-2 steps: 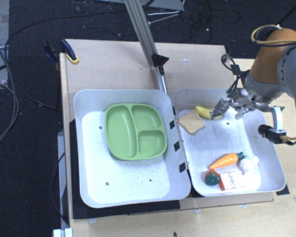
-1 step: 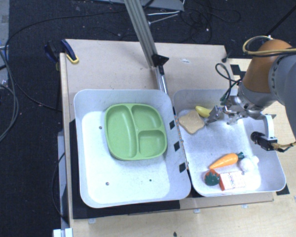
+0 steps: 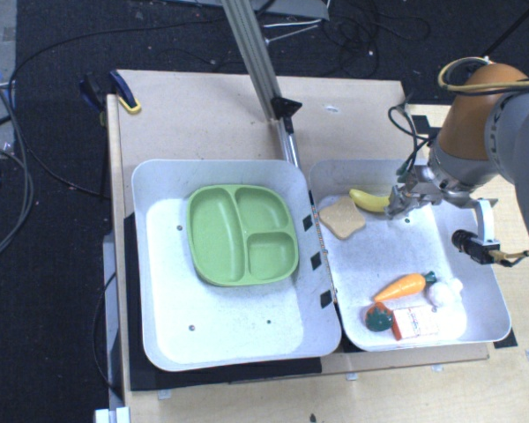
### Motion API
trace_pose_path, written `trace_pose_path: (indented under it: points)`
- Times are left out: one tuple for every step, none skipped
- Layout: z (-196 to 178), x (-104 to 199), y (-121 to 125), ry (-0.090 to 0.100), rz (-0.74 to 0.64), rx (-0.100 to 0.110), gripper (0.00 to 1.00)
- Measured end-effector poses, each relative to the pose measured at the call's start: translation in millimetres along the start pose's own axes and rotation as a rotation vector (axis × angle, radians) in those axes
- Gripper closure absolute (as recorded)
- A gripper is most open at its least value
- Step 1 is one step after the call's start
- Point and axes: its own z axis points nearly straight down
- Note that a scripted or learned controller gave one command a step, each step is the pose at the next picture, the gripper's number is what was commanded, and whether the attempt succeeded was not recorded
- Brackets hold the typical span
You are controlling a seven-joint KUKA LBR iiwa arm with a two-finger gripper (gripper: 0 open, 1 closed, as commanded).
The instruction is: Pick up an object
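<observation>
bench (image 3: 203, 113) carries two white bins. left bin (image 3: 159, 324), well left of the jaws, holds a green divided plate (image 3: 243, 234) lying flat. right bin (image 3: 485, 307) is the one the arm (image 3: 485, 130) reaches into, grey with the orange band above the wrist. gripper (image 3: 400, 203) is low over the bin's back edge; can't tell whether the jaws are apart or together, too small and dark. banana (image 3: 368, 201) lies just left of the jaws, touching or nearly so, can't tell which. toast slice (image 3: 341, 218) sits further left of the jaws, just beside the banana. carrot (image 3: 401, 286), red-and-white carton (image 3: 414, 323) and a small red-and-green piece (image 3: 378, 317) cluster well below the jaws, at the bin's front.
</observation>
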Motion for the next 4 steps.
trace_pose_path:
  points:
    - [-43.4,-1.0,0.0,0.0,0.002,-0.003,1.0]
    - [-102.2,7.6,5.8,0.0,0.001,-0.005,1.0]
    - [-109.8,7.7,6.7,0.001,0.002,0.0,1.0]
    - [-121.9,56.2,-0.7,0.003,-0.002,0.002,1.0]
